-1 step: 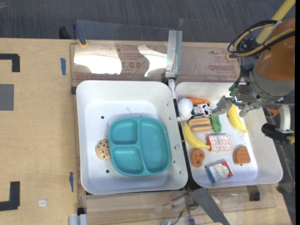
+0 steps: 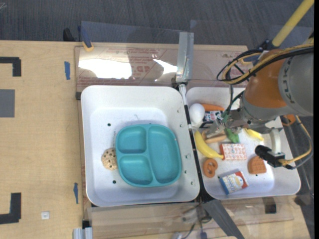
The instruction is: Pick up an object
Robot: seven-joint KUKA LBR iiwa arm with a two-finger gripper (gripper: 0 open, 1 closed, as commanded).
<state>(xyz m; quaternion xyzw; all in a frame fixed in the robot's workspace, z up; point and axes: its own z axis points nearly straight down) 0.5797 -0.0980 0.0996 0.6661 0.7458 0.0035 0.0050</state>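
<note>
One target: I take the banana (image 2: pixel 206 147) as the likeliest pick; it lies in the right bin (image 2: pixel 286 183), near that bin's left wall.
Direction from pincer: the gripper (image 2: pixel 223 128) sits low over the clutter just above and right of the banana, so the fruit lies toward the lower left of it.
Long axis: the banana runs diagonally, upper left to lower right, curving.
Pincer state: I cannot tell its opening; the wrist and dark parts hide it.
Close neighbours: a white egg (image 2: pixel 196 113) just above the banana, a carrot (image 2: pixel 214 107) beside the egg, a red-and-white packet (image 2: pixel 233 151) touching the banana's lower end.
Further out: a blue-and-white carton (image 2: pixel 233 181), an orange waffle piece (image 2: pixel 257 165).
Obstruction, my judgement: crowding, mainly the packet.
Left bin (image 2: pixel 94 133): a teal divided plate (image 2: pixel 148 154), with a cookie (image 2: pixel 109 158) at its left edge, well apart from the arm.
</note>
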